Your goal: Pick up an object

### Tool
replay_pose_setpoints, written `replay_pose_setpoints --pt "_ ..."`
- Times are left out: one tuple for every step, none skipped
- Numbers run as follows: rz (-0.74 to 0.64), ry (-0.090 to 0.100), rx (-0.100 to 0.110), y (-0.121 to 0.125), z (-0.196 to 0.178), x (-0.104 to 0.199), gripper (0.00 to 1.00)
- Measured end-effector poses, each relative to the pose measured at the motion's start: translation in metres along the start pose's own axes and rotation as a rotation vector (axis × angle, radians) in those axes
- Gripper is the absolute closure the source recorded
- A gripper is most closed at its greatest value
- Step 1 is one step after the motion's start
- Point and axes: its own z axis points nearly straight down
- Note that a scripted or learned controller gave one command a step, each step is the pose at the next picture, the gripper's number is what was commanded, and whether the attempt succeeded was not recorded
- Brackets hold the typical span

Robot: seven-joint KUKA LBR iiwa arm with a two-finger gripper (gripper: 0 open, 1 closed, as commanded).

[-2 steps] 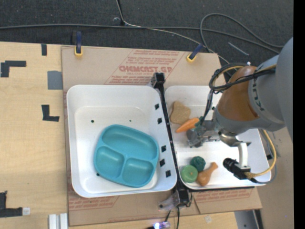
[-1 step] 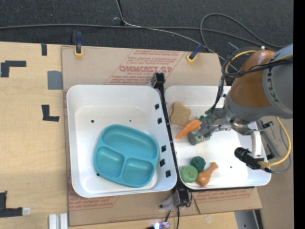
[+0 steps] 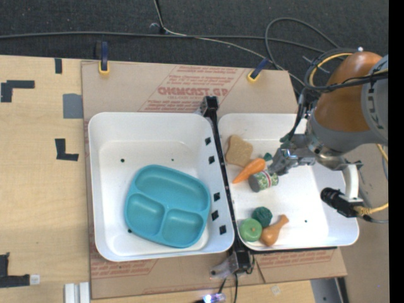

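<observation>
Two shallow white bins sit side by side on a brown board on the surface, parted by a black divider (image 3: 216,169). Left bin (image 3: 104,169): it holds one teal compartment tray (image 3: 167,205), lying flat and slightly turned, with three sections visible. Right bin (image 3: 328,229): it holds several small items grouped toward its left half. A tan bread-like slice (image 3: 239,150) lies near the divider at the upper left. An orange carrot (image 3: 250,170) lies just below it, slanting, its tip pointing toward the divider. A small green-and-white can (image 3: 263,181) lies on its side just beside the carrot's thick end. Lower in the bin, a green round object (image 3: 250,231) sits near the front wall, with a dark green piece (image 3: 262,216) touching it above and a tan pear-shaped object (image 3: 274,229) lying just to its right.

Arm: grey with an orange band, it reaches in from the right over the right bin. The gripper (image 3: 279,163) is low, just beside the can and the carrot's thick end. Whether its fingers are spread or pressed together cannot be told from this angle, and no item is seen between them.

Black cables run across the dark floor above the board.
</observation>
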Motion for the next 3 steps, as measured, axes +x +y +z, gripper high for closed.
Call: replay_pose_setpoints --pt "-0.001 -0.001 -0.002 0.005 -0.063 -0.002 1.0" --pt "0.0 0.0 0.001 0.005 -0.088 -0.002 1.0" --pt "-0.005 0.002 0.004 0.016 -0.085 0.053 1.0"
